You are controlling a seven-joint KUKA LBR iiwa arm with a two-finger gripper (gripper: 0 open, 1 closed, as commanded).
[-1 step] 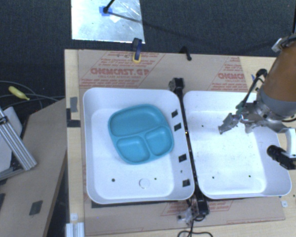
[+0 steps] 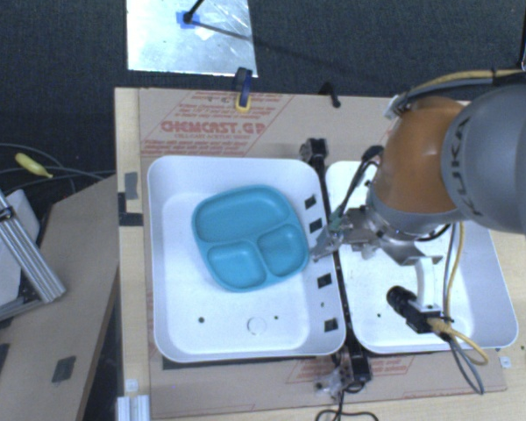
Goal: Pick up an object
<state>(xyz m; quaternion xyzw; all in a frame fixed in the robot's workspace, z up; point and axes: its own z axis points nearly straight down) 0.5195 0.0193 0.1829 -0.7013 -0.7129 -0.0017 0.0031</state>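
A light blue plate point(image 2: 248, 237) with three compartments lies flat in the middle of the left white bin point(image 2: 180, 323). My gripper point(image 2: 327, 240) hangs low over the divider between the two bins, right at the plate's right rim. The grey arm with its orange band point(image 2: 421, 160) covers most of the right bin point(image 2: 491, 314) behind it. I cannot make out whether the gripper touches the plate, and nothing shows held in it.
Black clips point(image 2: 324, 281) line the seam between the bins. A black cable connector and yellow cable point(image 2: 416, 312) hang from the arm over the right bin. Cardboard point(image 2: 219, 121) lies under the bins, and a metal frame point(image 2: 13, 244) stands at the left.
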